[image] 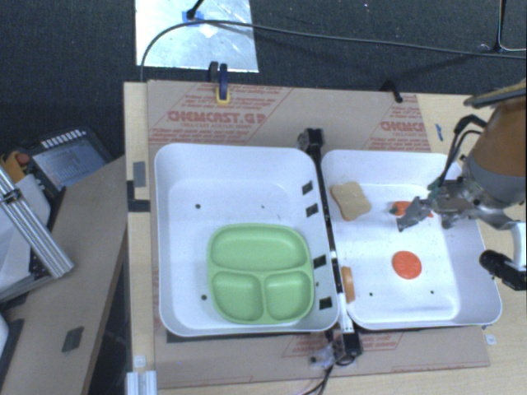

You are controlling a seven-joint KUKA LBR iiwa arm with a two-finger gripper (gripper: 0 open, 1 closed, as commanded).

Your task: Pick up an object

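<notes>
The grey arm reaches in over the right-hand white bin, its gripper low above the bin floor, whether spread or pressed together cannot be told. An orange object shows at the gripper's tip, too blurred to say if it is pinched. Within that same bin, a tan sponge-like piece lies toward the divider, an orange disc sits nearer the front wall, apart from the gripper. Beside this bin, the left bin carries a green divided plate.
</notes>
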